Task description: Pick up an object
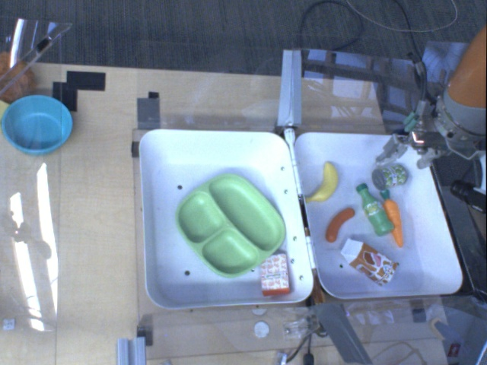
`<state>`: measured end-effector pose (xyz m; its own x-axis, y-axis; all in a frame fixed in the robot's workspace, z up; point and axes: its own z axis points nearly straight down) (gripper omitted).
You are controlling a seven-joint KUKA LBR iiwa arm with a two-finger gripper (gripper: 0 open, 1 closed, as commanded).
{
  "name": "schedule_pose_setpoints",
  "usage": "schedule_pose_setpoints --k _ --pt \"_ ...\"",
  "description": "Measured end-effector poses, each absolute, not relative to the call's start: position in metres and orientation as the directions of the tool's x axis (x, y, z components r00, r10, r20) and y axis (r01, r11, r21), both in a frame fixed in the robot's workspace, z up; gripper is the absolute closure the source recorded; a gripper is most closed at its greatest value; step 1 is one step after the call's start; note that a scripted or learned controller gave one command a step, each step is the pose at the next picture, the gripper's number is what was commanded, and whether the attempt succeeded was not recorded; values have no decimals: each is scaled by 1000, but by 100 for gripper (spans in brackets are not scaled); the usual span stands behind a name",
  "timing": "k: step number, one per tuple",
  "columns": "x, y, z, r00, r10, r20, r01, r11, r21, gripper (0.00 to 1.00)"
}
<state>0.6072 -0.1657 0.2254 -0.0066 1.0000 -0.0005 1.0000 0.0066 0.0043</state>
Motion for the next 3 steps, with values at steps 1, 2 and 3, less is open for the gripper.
schedule_pose_setpoints --k 1,2,3 --pt "640 -178 106 -108 994 -3 994 108 9 0" --pt "652 -112 88 -260 966 -2 966 260 7 0" --pt "667 -97 88 -455 891 -5 891 455 -8 0"
